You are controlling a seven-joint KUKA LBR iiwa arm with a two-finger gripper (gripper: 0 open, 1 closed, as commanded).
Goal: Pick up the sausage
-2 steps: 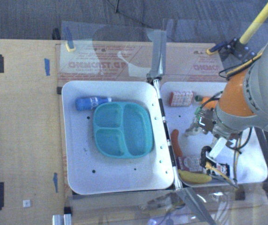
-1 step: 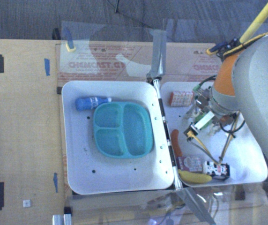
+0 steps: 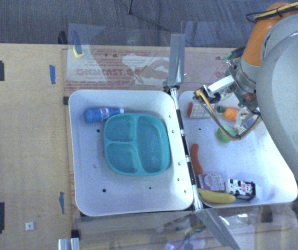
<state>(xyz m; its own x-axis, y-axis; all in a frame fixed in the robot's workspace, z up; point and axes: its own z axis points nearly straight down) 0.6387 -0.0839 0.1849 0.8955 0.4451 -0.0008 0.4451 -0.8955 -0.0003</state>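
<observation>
The sausage (image 3: pixel 195 158) is seen lying flat in the right bin (image 3: pixel 248 160), close along its left wall, just above the banana (image 3: pixel 216 197). The gripper (image 3: pixel 245 113) is poised over the bin's far side, beside an orange item (image 3: pixel 231 112), well apart from the sausage. Whether it is released or clenched cannot be told. Nothing is judged done yet: approach, grasp and lift are all left.

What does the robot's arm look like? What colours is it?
The arm is big, smooth and rounded, like a fat pipe, and mostly light grey. Just above the wrist it has a bright orange band around it. A thin yellow cable curls in a loop by the wrist end.
</observation>
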